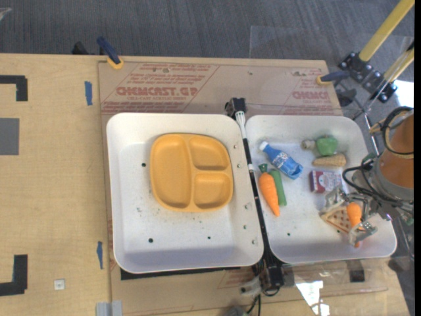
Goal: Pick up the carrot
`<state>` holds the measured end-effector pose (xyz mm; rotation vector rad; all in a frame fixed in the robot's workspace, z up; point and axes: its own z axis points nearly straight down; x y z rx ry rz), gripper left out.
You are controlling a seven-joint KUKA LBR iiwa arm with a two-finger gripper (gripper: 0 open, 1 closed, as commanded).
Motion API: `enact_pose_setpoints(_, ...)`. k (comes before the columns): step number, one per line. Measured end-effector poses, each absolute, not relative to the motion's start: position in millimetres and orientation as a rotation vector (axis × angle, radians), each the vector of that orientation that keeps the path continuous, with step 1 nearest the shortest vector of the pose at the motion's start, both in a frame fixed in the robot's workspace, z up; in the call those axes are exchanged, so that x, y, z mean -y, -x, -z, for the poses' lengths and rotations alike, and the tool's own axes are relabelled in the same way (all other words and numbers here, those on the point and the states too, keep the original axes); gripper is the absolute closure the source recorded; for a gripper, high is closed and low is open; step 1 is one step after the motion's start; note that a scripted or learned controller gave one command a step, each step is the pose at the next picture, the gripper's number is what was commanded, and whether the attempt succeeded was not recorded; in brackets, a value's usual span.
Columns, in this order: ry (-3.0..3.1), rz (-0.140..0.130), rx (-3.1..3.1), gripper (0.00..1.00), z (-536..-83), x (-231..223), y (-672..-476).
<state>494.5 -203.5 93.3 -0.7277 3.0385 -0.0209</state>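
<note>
Against the right bin's (276,242) left wall, the tapered orange plastic carrot (269,191) lies untouched beside a blue bottle (281,161). Our gripper (360,224) hovers well apart; we cannot tell its grasp. Picking remains undone.

Carrot (268,193) crowded — bottle (281,161) above, perhaps touching.

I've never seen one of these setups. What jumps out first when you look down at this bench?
The orange divided plate stands out, sitting alone in the left white bin. In the right bin, a jumble of toy food draws the eye: a carrot near the divider, beside a blue bottle. At the right edge the arm's claw hangs over that bin's near corner, by a small orange piece.
</note>
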Motion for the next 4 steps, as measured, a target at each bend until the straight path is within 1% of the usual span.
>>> enact_pose_setpoints(1, 0.668, 0.020, -3.050, 0.00, -93, 186, -493.5)
enact_pose_setpoints(2, 1.183, 0.025, -2.885, 0.00, -93, 179, -495.8)
enact_pose_setpoints(3, 1.267, 0.016, -2.849, 0.00, -93, 201, -491.7)
enact_pose_setpoints(4, 0.829, 0.019, -3.014, 0.00, -92, 181, -491.2)
